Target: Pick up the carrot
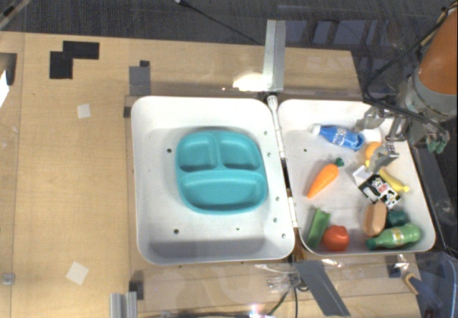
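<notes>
The wooden table [64, 188] carries two shallow white bins side by side, the left bin [154, 238] and the right bin [300, 116], parted by a thin metal rail. In the left bin lies a teal divided plate [220, 170], roughly in its middle. The grey arm [433, 91] with its orange band comes in from the upper right, and its gripper [383, 139] hangs over the upper right part of the right bin, the fingers [390, 148] slightly apart with nothing seen between them. The carrot [323, 179], orange with a small green top, lies on the floor of the right bin left of centre, tilted with its tip toward the lower left, well apart from the gripper. A blue tube [340, 137] rests near the bin's upper edge, just left of the gripper. In the lower right corner lies a green bottle [393, 238], with a brown bread-like piece [374, 219] just beside it. Along the lower edge sit a red tomato [335, 238] and a green pepper [317, 223], touching each other. Below the gripper are a small black and white box [378, 188] and a yellow piece [395, 182].
</notes>
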### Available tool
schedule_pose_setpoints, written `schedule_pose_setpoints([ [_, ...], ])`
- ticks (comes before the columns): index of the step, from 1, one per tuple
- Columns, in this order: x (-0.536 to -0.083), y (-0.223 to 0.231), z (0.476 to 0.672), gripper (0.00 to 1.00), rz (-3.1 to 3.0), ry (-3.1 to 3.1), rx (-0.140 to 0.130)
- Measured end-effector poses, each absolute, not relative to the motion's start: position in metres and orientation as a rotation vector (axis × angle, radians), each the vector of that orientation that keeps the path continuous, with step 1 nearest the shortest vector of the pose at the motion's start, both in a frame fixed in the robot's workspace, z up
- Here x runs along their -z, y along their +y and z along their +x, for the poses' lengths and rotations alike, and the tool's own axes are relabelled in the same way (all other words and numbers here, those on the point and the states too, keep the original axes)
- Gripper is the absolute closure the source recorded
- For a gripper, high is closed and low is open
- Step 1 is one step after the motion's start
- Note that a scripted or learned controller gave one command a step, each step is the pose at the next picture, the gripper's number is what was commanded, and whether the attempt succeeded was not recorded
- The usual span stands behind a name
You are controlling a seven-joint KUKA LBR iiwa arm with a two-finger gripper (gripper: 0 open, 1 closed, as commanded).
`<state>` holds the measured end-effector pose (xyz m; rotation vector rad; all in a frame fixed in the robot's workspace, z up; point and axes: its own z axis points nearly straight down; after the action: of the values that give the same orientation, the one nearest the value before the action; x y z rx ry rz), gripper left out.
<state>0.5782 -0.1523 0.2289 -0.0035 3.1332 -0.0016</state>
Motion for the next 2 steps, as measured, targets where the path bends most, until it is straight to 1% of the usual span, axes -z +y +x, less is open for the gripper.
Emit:
schedule_pose_setpoints([
  [1,-0.09,-0.108,0.58,0.0,-0.39,3.102,0.005],
  [2,-0.09,-0.097,0.541,0.0,0.299,3.11,0.001],
])
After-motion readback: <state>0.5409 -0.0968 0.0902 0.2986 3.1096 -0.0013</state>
